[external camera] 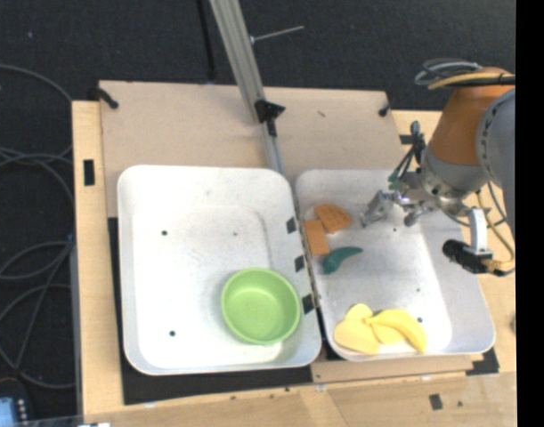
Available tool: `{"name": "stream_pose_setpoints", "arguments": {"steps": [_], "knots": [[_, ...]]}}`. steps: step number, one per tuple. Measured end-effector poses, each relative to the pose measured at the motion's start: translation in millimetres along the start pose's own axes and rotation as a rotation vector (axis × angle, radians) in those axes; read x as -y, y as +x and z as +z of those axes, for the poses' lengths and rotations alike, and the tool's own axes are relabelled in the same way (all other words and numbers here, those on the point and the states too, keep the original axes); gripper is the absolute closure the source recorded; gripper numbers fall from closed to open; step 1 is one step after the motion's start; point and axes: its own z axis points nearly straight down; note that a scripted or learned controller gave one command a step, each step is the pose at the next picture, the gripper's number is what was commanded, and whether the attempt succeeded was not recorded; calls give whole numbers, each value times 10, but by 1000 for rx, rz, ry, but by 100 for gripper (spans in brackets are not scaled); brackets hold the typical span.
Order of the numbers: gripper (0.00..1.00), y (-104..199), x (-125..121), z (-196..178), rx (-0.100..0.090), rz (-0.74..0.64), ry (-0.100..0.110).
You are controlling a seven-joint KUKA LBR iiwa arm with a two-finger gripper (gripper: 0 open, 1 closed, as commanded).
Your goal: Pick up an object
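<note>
While the gripper [389, 208] is hovering with fingers spread and nothing between them over the right bin [450, 314], the orange block [331, 217] is lying just beside it, within reach.

Grey arm [496, 140] — orange band, seemingly metallic wrist.

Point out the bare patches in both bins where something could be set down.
Left bin: bare everywhere behind and left of the green bowl. Right bin: bare middle, between the teal piece and the yellow bananas. Crowded along its left wall, by the orange blocks.
</note>
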Motion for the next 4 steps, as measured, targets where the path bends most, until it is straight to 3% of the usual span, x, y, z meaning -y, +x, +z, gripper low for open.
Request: {"name": "stream_pose_setpoints", "arguments": {"steps": [1, 2, 4], "knots": [[0, -13, 1, 272, 1, 1, -2], [100, -20, -14, 138, 1, 2, -8], [100, -37, -64, -955, 0, -3, -13]]}}
